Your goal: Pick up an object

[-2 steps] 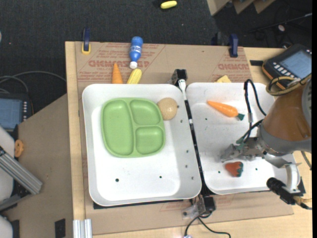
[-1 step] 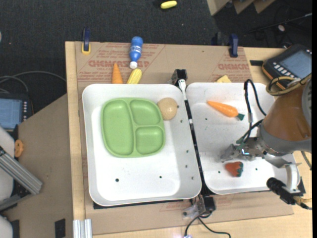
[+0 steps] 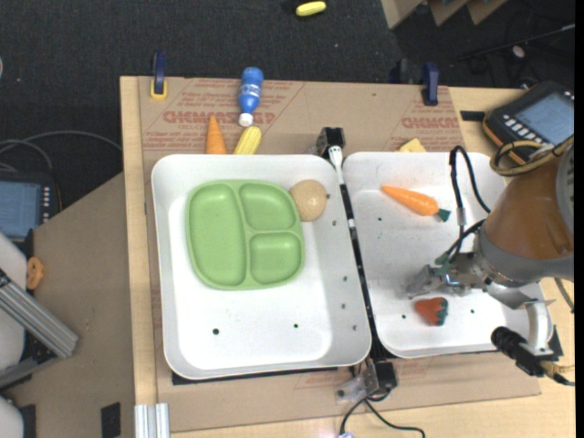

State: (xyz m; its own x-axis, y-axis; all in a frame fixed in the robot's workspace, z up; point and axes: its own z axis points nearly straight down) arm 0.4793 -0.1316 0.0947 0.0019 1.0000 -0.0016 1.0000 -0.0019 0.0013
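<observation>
Two bins side by side on the bench

Left bin (image 3: 182,318): divided plate (image 3: 245,234), ball (image 3: 308,199) at its two o'clock. Right bin (image 3: 401,336): carrot (image 3: 411,200) at twelve o'clock, strawberry (image 3: 432,310) at six.

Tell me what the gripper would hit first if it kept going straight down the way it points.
Probably the strawberry: the gripper points down into the right bin, with the red toy just below its tip. Depth is unclear from this slant, so it might land on the bin floor beside it.

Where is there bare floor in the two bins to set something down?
Left bin: bare floor in front of the green tray, toward the near rim. Right bin: bare between the carrot and the gripper. Crowded around the strawberry.
</observation>
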